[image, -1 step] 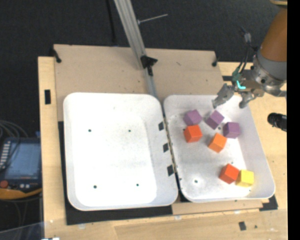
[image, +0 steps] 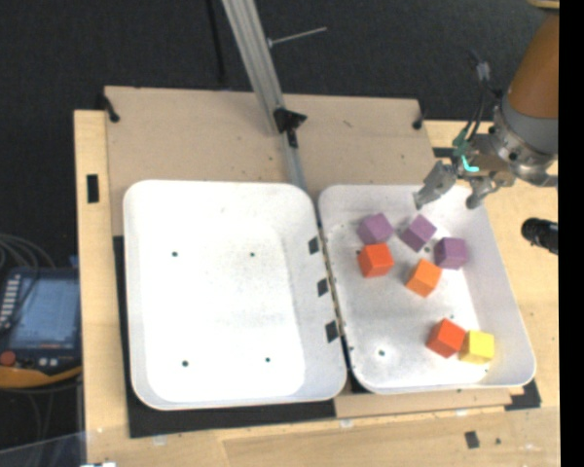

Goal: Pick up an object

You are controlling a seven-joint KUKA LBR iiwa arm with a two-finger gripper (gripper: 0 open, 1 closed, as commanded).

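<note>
Blocks, such as the purple block (image: 418, 232) nearest the open, empty fingers (image: 454, 192), are best approached from straight above and straddled squarely before closing.

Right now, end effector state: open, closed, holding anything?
End effector: open, nothing between its fingers, poised over the right bin's upper edge.

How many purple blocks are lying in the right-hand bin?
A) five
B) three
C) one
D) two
B: three purple blocks sit in the upper part of the right bin, beside orange, red and yellow ones.
</note>
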